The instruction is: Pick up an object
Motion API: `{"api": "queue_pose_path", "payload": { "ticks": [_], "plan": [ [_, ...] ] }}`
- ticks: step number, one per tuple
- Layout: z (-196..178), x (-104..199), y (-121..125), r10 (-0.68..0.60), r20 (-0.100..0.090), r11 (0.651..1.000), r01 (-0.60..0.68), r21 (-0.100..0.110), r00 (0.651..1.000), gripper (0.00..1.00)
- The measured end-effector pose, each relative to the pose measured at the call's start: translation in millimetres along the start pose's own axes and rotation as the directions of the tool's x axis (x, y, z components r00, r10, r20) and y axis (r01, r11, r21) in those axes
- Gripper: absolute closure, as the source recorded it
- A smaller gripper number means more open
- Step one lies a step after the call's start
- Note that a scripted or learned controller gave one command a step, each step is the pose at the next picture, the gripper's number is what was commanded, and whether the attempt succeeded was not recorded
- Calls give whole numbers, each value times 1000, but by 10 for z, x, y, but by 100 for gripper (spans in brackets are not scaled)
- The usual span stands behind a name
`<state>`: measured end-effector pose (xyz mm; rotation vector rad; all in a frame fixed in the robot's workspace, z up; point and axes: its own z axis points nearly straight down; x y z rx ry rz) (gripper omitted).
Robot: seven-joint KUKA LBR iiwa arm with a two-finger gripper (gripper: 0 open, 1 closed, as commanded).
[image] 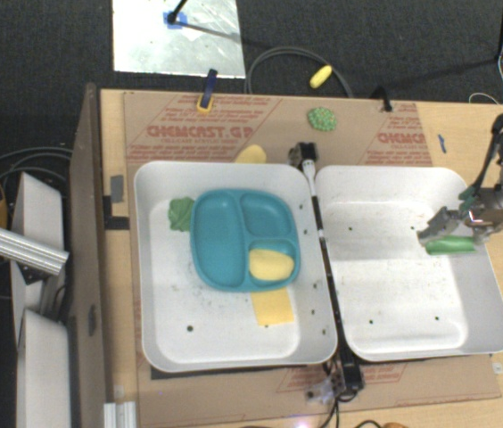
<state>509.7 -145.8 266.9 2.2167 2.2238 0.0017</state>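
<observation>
My gripper (449, 236) hangs over the right side of the right bin (394, 328), reaching in from the right. A small elongated green object (452, 245) lies level between its fingertips, and the gripper is shut on it. One grey finger (435, 228) shows just above the green piece. In the left bin (158, 328) a blue divided plate (229, 239) holds a yellow rounded object (271, 264). A flat yellow slab (274, 308) lies in front of the plate and a green leafy piece (181, 212) sits at its left.
A yellow object (251, 156) rests at the left bin's far rim. A round green item (322, 119) lies on the cardboard behind the bins, and a yellow piece (321, 77) beyond it. A black divider (320, 239) runs between the bins.
</observation>
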Motion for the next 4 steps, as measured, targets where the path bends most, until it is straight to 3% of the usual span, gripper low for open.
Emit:
{"api": "queue_pose_path", "payload": {
  "ticks": [1, 2, 3, 4],
  "plan": [
    [114, -322, 680, -3, 2, 1000, 3, -5, 1000, 0],
    [1614, 168, 690, -5, -5, 1000, 5, 11, 1000, 0],
    [1423, 128, 719, -2, 0, 1000, 2, -2, 1000, 100],
    [784, 817, 1009, -9, -2, 1000, 9, -7, 1000, 100]
  ]
}}
